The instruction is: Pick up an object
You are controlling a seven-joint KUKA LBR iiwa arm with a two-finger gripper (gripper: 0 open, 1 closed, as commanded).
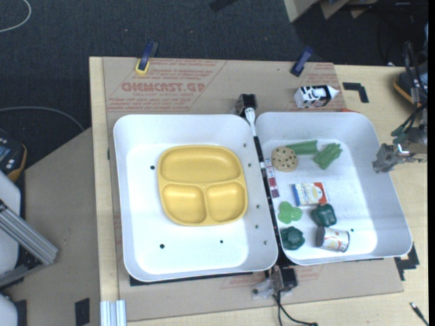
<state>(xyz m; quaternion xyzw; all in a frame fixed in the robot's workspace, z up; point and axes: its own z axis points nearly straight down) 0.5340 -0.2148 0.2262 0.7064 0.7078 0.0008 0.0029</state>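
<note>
Camera view is looking down at a slant on a cardboard-topped bench [204, 80] with two shallow white bins sitting side by side. The left bin [136, 202] is carrying a yellow divided plate [202, 183], one long compartment at the far side and two smaller ones nearer the camera, lying flat roughly in the middle.

The right bin [380, 202] is holding all the small stuff. A round cookie [285, 158] is lying near its left wall, with a green stick-shaped piece [302, 147] just beside it and a lighter green leafy piece [327, 155] a bit further right. Below those, a small blue and white packet [310, 194] is lying flat. Nearer the front there's a bright green lumpy piece [290, 213], a dark green pepper-looking thing [324, 216], another dark green lump [293, 237], and a small can [333, 239] lying on its side. So the pickable objects are all sitting in the left and middle part of that bin, well apart from the arm.

The gripper [386, 159] is hanging over the right rim of the right bin, coming in from the right edge, and it's not touching any of the objects. Honestly it's too small and blurry here, can't tell how it's set.

A little black and white carton [315, 96] is sitting on the bench just behind the right bin, and two blue clamps [145, 58] are gripping the far edge of the board.
</note>
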